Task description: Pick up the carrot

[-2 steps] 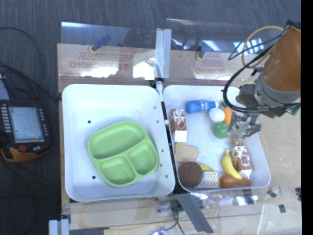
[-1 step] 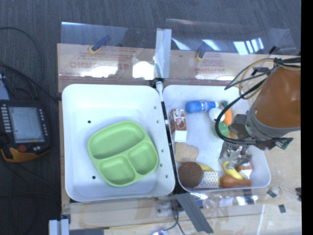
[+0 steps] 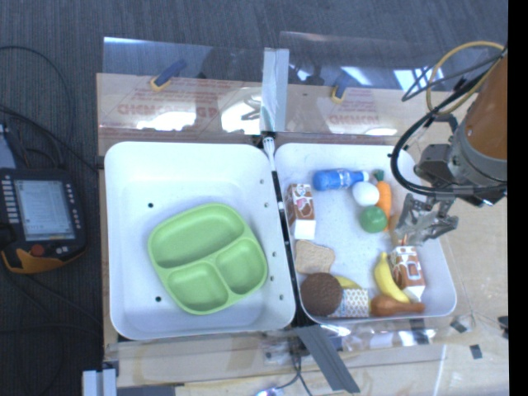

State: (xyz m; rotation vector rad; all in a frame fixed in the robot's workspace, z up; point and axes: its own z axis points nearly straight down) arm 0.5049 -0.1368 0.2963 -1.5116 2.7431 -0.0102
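Nearest the camera, along the right bin's point(image 3: 450, 304) front wall, lie a banana point(image 3: 384, 277), a small carton point(image 3: 407, 271) and a brown round thing point(image 3: 321, 293), all packed close. A careless descent there could catch the carton or banana instead of the target.

Farther back, the hand point(image 3: 417, 225) hangs over the bin's right side, just above the carton. Whether it is apart or together cannot be told from this slanted view; nothing shows between its tips.

The carrot point(image 3: 384, 198) lies just beyond and to the view's left of the hand, near but apart from it. It touches a white egg-shaped thing point(image 3: 365, 193) and sits just beside a green ball point(image 3: 373, 219), with a blue bottle point(image 3: 338, 178) behind. The likely failure is the hand closing on the ball or egg, or nudging the carrot so that it rolls away.
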